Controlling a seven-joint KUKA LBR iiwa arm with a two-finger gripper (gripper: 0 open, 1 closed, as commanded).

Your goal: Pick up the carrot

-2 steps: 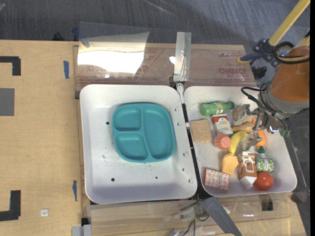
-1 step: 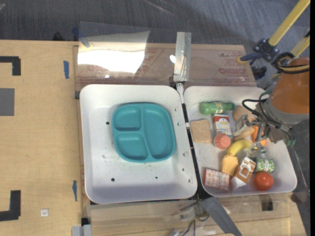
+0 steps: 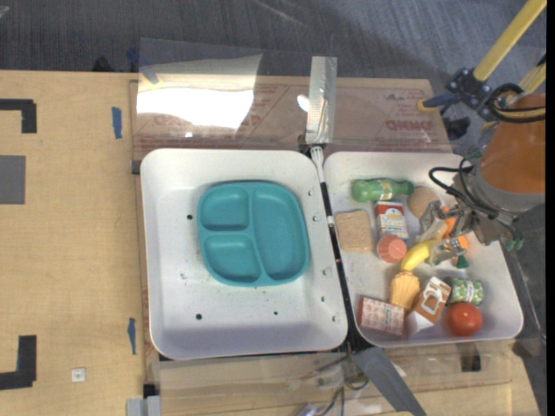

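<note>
We see the gripper (image 3: 453,232) low in the right bin (image 3: 512,319), just right of the banana (image 3: 417,255), an orange carrot (image 3: 448,225) at its tips; grip state unclear. Carrot prob. light, stiff, smooth plastic, so we'd pinch mid-body.

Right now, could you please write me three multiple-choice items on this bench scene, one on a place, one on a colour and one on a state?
1. Where does the divided plate lie?
A. in the left bin
B. in the right bin
C. on the cardboard outside the bins

2. What colour is the plate?
A. red
B. teal
C. yellow

3. How does the green bottle in the right bin rest?
A. standing upright
B. lying on its side
C. lying on the plate

Answers: 1 A, the plate sits in the middle of the left bin. 2 B, its surface is blue-green throughout. 3 B, the bottle stretches flat along the bin's far edge.
</note>
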